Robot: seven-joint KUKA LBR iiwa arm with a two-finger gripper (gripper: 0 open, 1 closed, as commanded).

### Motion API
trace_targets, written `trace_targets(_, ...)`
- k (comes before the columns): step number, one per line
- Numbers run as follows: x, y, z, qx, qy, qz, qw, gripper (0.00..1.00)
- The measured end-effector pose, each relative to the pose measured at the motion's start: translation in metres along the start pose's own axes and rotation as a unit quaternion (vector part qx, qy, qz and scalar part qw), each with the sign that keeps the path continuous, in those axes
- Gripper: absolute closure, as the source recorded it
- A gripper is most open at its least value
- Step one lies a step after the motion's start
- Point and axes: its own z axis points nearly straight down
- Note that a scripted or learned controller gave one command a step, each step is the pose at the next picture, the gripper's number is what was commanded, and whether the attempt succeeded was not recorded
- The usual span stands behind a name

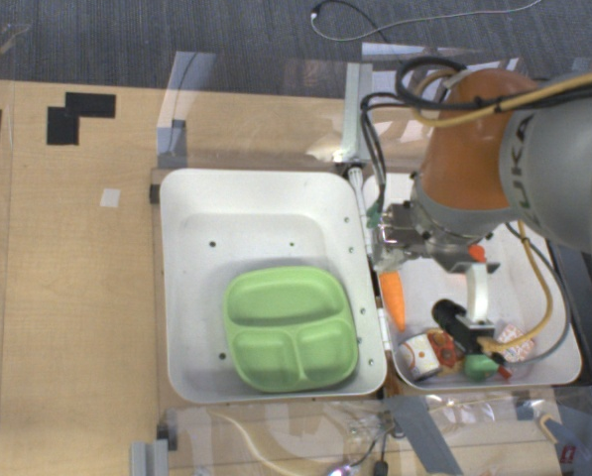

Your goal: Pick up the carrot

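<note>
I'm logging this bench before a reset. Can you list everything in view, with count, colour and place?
Left bin: one, white, middle of the bench.
Right bin: one, white, beside the left bin, under the arm.
Divided plate: one, green, in the left bin, towards its near side.
Carrot: one, orange, in the right bin, along its left wall.
Small can: one, pale with a red-brown label, near-left corner of the right bin.
Green toy: one, green, near edge of the right bin; too small to identify.
Black patches: two, black, on the bench's far left.
Arm: one, grey with an orange band, over the right bin.
</note>
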Motion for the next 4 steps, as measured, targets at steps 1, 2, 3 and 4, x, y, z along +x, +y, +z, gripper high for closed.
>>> trace_targets(1, 0.0, 0.0, 0.0, 0.0, 0.0, 0.0, 1.0, 0.0)
trace_targets(2, -0.071, -0.004, 0.053, 0.001, 0.0, 0.006, 1.0, 0.0)
trace_targets(3, -0.038, -0.027, 0.053, 0.002, 0.0, 0.066, 0.9978, 0.0)
trace_targets(4, -0.038, -0.026, 0.044, 0.002, 0.0, 0.064, 0.9979, 1.0)
